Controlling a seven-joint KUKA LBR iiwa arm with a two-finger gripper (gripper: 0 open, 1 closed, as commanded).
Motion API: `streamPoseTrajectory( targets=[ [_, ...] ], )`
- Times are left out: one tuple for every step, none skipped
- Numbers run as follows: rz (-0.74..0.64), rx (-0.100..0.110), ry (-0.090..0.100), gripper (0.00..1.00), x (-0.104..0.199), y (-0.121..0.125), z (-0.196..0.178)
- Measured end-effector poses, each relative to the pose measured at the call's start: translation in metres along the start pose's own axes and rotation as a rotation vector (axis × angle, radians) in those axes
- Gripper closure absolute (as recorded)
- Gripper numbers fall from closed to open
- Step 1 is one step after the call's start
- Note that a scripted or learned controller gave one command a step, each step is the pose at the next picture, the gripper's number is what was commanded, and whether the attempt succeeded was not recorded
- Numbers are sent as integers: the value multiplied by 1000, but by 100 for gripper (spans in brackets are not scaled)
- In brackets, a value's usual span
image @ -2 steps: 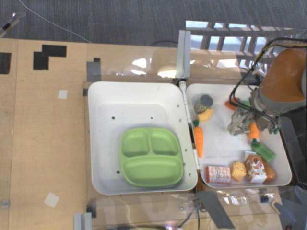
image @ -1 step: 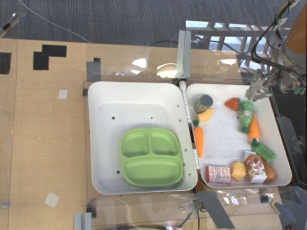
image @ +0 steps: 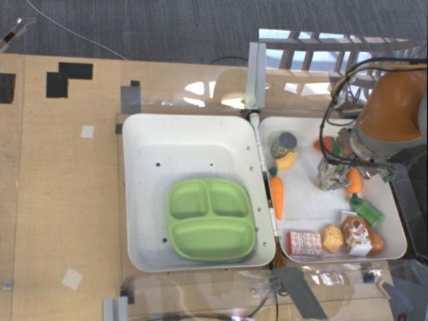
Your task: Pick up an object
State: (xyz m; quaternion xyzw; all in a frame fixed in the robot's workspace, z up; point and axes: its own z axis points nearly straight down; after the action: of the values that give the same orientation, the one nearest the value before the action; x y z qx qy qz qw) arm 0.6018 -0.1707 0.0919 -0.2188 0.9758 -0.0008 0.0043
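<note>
Far to the left of the gripper [image: 329, 177], in the left bin [image: 144, 139], lies a green divided plate [image: 211, 219], resting flat on the bin floor toward the near side. Both bins sit side by side on the wooden surface [image: 60, 199], their rims touching along the middle.

Closer to the gripper, on its left in the right bin [image: 304, 206], a carrot [image: 276, 194] lies along the dividing wall, leafy end pointing away from the camera. Just beyond it sit a small yellow piece [image: 286, 160] and a dark round can [image: 287, 141], touching or nearly so.

The gripper itself hangs low over the right bin's floor, under the grey wrist and orange band of the arm [image: 396, 109]. Whether it is open or closed cannot be told, and nothing can be seen held in it. A small orange object [image: 354, 180] sits just to its right, close against it.

Nearer the camera than the gripper, along the bin's front wall, a red-and-white packet [image: 304, 243], a yellow corn-like piece [image: 332, 238] and a red-labelled package [image: 359, 235] form a row. A green object [image: 366, 210] lies to the gripper's right, near the bin's right wall.
</note>
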Motion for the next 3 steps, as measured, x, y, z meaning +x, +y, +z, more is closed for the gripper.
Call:
streamPoseTrajectory(
  targets=[
    [-225,4,-4,100,-37,-30,3],
    [-323,9,-11,100,-79,3,-169],
    [-188,-5,1,100,-87,72,-126]
  ],
)
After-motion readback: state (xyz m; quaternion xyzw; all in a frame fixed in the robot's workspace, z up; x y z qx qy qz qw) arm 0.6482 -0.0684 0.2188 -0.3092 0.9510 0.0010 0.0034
